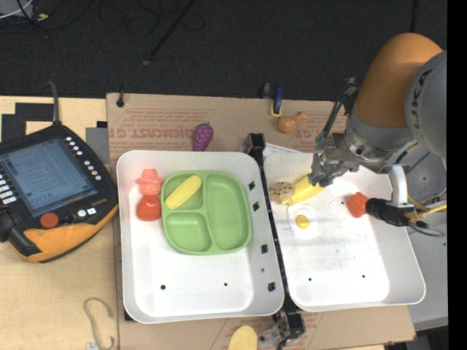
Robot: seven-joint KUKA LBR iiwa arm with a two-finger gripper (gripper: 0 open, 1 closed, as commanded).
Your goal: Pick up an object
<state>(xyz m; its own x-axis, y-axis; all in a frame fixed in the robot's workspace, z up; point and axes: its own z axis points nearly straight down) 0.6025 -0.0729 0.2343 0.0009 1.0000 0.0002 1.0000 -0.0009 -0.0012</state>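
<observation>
My gripper hangs low over the back left part of the right bin. It is right at the upper right end of a yellow banana-like piece; whether it touches the piece is unclear. Beside that piece lie a speckled cookie to the left and a toy fried egg just in front. An orange-red piece sits to the right of the gripper. In the left bin a green divided plate carries a yellow corn cob, with a pink and red toy beside it.
Behind the bins on the cardboard lie purple grapes and an orange-brown toy. A teach pendant rests on the bench at the left. A yellow item lies in front of the bins.
</observation>
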